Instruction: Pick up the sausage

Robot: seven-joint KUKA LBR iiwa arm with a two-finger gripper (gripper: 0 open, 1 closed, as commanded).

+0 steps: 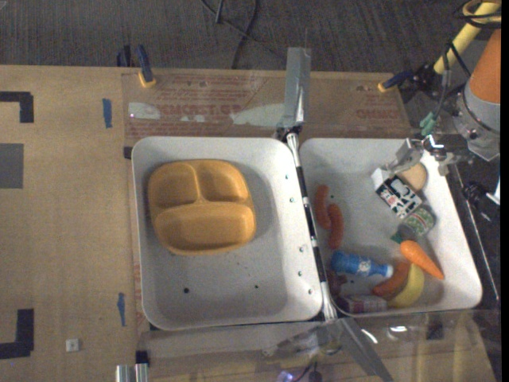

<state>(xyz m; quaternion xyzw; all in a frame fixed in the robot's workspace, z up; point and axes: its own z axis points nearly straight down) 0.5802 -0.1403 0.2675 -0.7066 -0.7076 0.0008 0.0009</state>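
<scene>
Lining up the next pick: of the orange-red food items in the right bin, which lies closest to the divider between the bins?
The sausage, a reddish linked pair lying alone by the right bin's left wall. The carrot sits far across, near the banana.

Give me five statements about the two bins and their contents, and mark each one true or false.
1. The sausage lies in the right bin, near its left wall. True.
2. The orange divided plate sits in the right bin. False: it sits in the left bin.
3. The end effector is closed around the sausage. False: it hangs over the right bin's upper right corner, apart from the sausage.
4. The carrot lies in the right bin. True.
5. The blue bottle stands upright on the plate. False: it lies on its side in the right bin.
</scene>
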